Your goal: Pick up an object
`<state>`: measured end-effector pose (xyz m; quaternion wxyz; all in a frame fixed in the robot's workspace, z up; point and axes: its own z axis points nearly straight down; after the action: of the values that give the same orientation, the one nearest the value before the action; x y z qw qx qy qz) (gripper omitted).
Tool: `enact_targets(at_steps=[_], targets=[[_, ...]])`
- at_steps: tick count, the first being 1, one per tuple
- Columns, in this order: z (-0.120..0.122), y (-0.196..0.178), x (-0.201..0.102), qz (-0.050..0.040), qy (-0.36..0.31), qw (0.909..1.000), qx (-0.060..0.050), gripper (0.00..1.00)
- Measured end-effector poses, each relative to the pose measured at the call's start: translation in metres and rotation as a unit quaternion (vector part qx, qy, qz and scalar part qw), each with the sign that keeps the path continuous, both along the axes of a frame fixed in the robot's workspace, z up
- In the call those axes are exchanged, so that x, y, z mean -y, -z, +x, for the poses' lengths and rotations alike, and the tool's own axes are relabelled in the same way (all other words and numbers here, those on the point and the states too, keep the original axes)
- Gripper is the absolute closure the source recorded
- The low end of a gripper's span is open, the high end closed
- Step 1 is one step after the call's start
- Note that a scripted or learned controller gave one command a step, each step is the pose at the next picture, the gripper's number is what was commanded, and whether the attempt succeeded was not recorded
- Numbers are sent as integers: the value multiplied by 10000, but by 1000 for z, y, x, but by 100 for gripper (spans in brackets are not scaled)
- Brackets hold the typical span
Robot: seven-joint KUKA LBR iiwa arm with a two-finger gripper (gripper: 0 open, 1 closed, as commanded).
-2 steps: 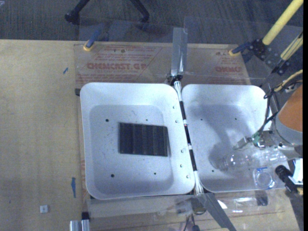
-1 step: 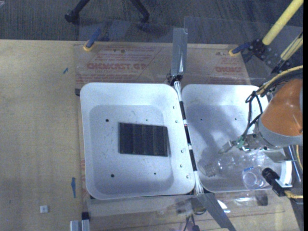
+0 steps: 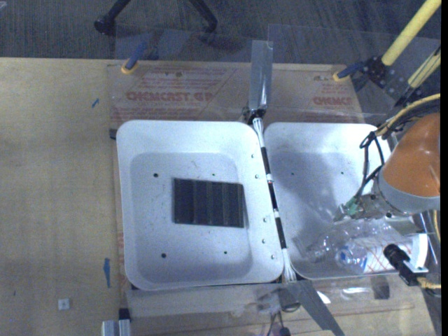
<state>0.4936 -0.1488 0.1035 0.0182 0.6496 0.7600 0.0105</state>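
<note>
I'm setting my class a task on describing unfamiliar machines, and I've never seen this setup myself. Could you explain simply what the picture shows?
One camera looks down at a slant on a wooden bench bearing two shallow white bins. The left bin holds a dark ribbed rectangular panel. The right bin holds a crumpled clear plastic item, hard to identify. The grey and orange shape at the right is a robot arm, reaching over the right bin. Its gripper sits low beside the clear item, but I cannot tell whether it holds anything.

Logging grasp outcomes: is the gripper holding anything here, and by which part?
Cannot be told. The arm hangs over the right bin, above a clear plastic object, hiding any grip.
</note>
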Motion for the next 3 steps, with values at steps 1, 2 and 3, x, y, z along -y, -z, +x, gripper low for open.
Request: enact_targets(at_steps=[1, 2, 3], targets=[[0, 0, 0, 1, -1, 10000, -5, 0], [75, 15, -13, 33, 239, 9996, -166, 0], [17, 15, -15, 33, -220, 9996, -164, 0]])
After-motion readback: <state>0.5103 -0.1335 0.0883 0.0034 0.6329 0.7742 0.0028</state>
